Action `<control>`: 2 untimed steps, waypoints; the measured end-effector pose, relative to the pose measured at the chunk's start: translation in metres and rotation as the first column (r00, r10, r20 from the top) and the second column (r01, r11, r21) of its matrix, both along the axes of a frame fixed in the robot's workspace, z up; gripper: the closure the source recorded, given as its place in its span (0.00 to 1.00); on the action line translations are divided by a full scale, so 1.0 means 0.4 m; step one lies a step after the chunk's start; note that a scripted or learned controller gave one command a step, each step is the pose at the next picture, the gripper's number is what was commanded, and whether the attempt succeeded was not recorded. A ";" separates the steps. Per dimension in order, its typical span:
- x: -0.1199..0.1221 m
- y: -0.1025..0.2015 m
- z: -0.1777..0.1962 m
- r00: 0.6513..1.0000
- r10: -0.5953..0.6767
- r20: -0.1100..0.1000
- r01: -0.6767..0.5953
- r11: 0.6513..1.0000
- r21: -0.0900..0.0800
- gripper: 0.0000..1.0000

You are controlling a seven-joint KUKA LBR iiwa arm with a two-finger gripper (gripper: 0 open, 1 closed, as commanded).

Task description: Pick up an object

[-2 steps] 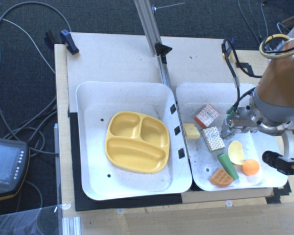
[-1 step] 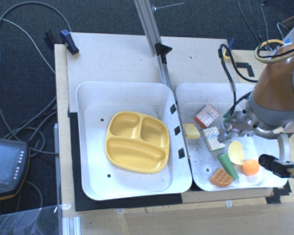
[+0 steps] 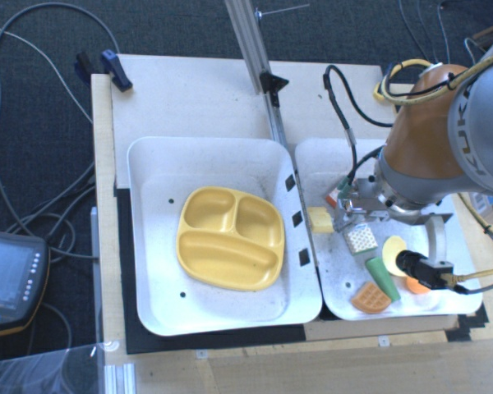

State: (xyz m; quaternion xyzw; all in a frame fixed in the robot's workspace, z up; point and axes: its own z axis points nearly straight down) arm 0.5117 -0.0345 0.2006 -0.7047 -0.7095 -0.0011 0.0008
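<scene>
1. Toy food sits in the right bin (image 3: 312, 156): a pale yellow block (image 3: 319, 218), a green piece (image 3: 381, 277), a waffle (image 3: 370, 299).
2. Left bin (image 3: 148, 171) carries a yellow divided plate (image 3: 230, 238).
3. Arm's over the right bin; gripper (image 3: 352, 212) hangs low by the yellow block, a white mesh piece (image 3: 361, 238) just below it.

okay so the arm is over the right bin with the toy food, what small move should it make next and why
Probably a short descent straight down. The gripper hangs over the right bin, just above a white checkered block, with a yellow block beside it. Nothing shows between its fingers, so lowering onto the checkered block looks like the nearest pick.
</scene>
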 end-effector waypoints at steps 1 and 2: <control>0.021 0.139 0.042 1.000 0.001 0.002 -0.001 1.000 0.000 1.00; 0.041 0.272 0.027 1.000 0.000 0.000 0.000 1.000 0.000 1.00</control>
